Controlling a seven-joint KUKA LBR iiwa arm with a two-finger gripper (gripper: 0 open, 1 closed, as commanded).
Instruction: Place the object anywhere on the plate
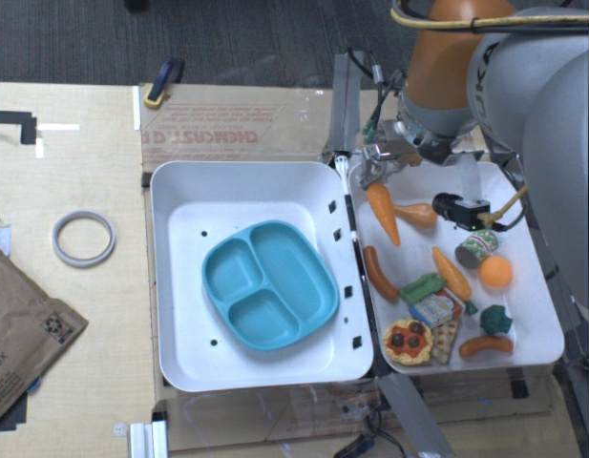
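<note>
A blue plate (pixel 239 273) with three compartments lies in the left white bin (pixel 179 208), with nothing on it. An orange carrot (pixel 383 216) sits at the far left of the right bin (pixel 545 324), wide end up, pointing down the bin. My gripper (pixel 374 168) hovers right at the carrot's wide end, near the bin's back left corner. Whether the carrot is gripped or only lies under the gripper is unclear.
The right bin also holds a second orange piece (pixel 417 215), a sausage (pixel 379 273), a small carrot (pixel 452 273), an orange ball (pixel 496 272), a toy pizza (pixel 407 342) and broccoli (pixel 494 320). A tape ring (pixel 84 238) lies on the bench at left.
</note>
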